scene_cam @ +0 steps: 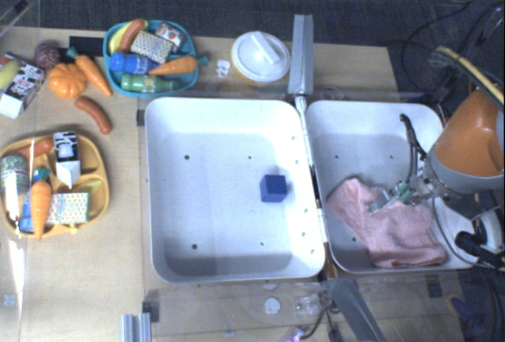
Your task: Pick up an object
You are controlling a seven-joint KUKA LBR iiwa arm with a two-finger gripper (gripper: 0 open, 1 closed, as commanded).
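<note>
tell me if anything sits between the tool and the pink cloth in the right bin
Nothing visible does. The tool is already down at the pink cloth in the right bin, right at the cloth's upper edge. The blue cube lies apart in the left bin.

We record two shallow white bins side by side on the wooden bench (118, 269). In the left white bin (197, 246), a small blue cube (274, 187) lies right of centre, near the right wall. In the right white bin (355, 135), a crumpled pink cloth (387, 234) lies against the front wall. Behind the left bin stand a blue bowl of toy food (150, 58) and a round white lid (260, 57). A yellow tray of toy food (51, 184) sits at the bench's left edge.
</note>
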